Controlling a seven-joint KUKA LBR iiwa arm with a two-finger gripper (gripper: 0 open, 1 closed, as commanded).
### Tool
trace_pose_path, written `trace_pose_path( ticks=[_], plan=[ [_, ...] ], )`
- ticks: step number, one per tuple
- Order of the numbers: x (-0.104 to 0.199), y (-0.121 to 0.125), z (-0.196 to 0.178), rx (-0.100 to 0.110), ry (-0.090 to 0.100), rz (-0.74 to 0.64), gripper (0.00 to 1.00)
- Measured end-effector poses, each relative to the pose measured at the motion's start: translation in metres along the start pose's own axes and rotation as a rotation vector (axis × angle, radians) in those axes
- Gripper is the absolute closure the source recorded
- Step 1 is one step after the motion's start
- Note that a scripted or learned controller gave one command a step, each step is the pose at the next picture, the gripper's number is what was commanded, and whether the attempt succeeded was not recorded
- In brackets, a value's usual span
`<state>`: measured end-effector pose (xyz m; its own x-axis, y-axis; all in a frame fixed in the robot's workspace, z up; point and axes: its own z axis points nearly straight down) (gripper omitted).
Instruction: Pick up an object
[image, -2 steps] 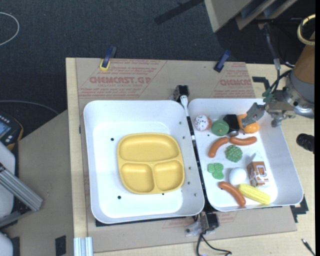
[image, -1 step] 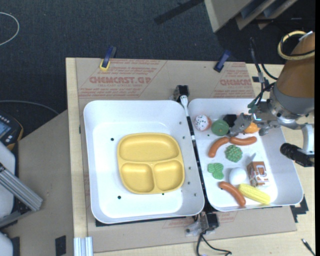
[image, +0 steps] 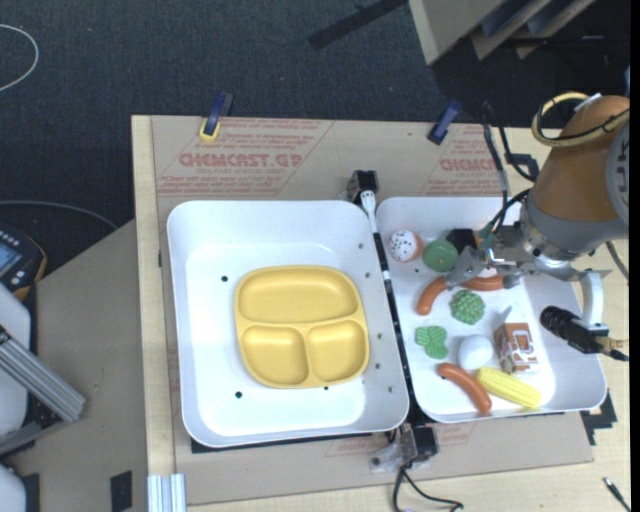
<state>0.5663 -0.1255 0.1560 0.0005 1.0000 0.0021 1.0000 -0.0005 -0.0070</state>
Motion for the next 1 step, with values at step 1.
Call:
trace_pose_path(
  ticks=[1],
  plan=[
    [-0.0015,-0.0025,0.0433,0.0,0.0,0.0,0.0]
  ],
)
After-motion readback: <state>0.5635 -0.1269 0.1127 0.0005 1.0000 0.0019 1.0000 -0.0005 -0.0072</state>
